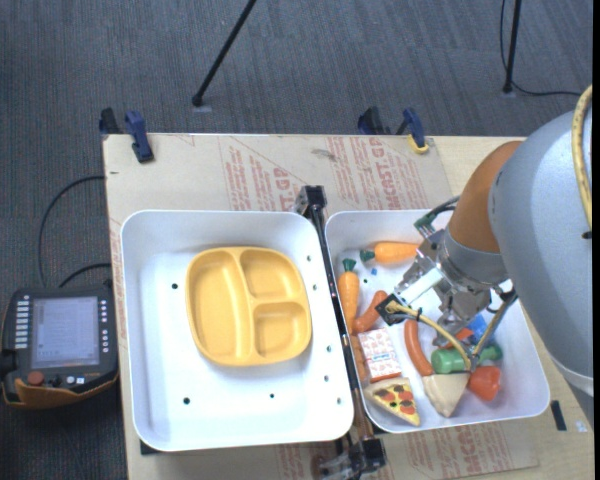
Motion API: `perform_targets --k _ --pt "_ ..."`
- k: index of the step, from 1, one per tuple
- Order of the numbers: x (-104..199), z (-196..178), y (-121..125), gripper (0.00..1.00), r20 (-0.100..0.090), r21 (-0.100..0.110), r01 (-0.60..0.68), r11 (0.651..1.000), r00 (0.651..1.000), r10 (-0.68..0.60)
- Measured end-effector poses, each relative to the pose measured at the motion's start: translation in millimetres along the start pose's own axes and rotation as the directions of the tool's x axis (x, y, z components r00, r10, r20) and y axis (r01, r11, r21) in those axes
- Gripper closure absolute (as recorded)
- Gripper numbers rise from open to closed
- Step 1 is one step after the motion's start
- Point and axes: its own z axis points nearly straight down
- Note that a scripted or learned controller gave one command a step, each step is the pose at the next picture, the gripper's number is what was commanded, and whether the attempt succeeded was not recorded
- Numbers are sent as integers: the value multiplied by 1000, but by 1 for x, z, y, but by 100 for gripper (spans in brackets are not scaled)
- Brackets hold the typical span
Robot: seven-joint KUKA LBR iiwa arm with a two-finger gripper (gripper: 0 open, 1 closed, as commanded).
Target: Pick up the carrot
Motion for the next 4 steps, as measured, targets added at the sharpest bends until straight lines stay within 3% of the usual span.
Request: perform_targets --k 1,2,3,4 --pt "62 25 29 0 1 0 -236 972 972 236" --pt "-28 25 40 0 -1 0 -30 1000 1000 30" --pt "33 25 71 0 -2 0 -189 982 982 189" --pt "34 15 69 100 0 2 -183 983 983 183"
